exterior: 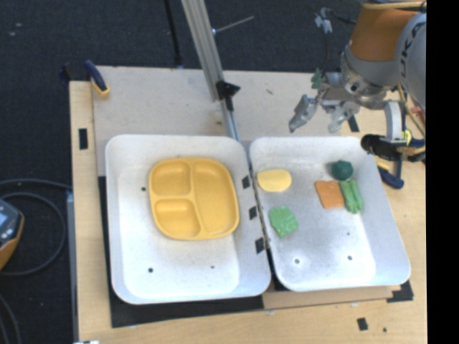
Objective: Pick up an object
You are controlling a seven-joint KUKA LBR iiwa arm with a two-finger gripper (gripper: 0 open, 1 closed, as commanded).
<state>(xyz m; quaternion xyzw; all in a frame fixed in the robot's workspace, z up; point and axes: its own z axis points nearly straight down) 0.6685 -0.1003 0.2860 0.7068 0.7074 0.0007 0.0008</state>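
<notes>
Gripper (320, 117) poised above the far rim of the right bin (373, 264), fingers spread and pinching nothing, with yellow lump (274, 180), green leafy piece (283, 221), orange block (330, 194), green stick (351, 196) and dark green ball (342, 169) lying inside, yellow divided tray (193, 197) in the left bin (129, 264).

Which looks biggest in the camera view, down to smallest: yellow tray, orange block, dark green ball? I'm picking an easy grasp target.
1. yellow tray, by far the largest
2. orange block
3. dark green ball, slightly smaller than the block
</notes>
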